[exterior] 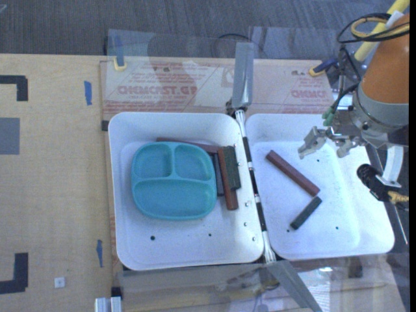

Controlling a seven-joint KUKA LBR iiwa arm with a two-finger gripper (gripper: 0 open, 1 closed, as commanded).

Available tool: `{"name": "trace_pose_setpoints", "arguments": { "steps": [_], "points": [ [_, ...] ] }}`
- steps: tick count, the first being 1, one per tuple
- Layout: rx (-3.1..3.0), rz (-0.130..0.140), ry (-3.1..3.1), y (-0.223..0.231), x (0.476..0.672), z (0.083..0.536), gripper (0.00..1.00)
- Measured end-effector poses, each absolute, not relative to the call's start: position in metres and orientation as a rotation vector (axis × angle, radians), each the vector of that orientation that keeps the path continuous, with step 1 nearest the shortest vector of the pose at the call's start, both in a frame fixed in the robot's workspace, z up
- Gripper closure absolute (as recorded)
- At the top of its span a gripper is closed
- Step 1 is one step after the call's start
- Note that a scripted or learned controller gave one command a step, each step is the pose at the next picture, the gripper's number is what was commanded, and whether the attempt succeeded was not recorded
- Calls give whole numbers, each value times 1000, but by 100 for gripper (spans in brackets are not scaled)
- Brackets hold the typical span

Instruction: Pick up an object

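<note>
Clearly, several things could have gone wrong at that moment. In the left bin point(130, 246) lay a teal divided plate point(174, 180), and against its right side some flat blocks were crowded together: a dark green one point(232, 167) resting over a brown one point(227, 186). These touched each other and stood near the bin wall, so a grasp there would probably have caught two pieces or slipped on the plate rim.

In the right bin point(364, 239) a reddish-brown bar point(292, 173) lay at a slant, and just beside its lower end lay a small dark green block point(305, 213). Both were free targets, but thin and flat, so fingers coming down crosswise to the wrong axis could have pushed them away instead of closing on them.

The gripper point(328, 142) hovered over the upper right of this bin, apart from the bar, holding nothing. Whether its jaws were spread or pressed together could not be told. A descent from there without moving left would likely have met only bare bin floor.
</note>
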State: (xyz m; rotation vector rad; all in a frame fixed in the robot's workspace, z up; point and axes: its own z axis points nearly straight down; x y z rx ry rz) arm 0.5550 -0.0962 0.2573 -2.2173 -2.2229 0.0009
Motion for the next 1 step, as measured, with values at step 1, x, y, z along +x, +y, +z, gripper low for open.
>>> {"name": "trace_pose_setpoints", "arguments": {
  "steps": [1],
  "points": [
    [-2010, 0, -2414, -120, 577, 183, 0]
  ]
}}
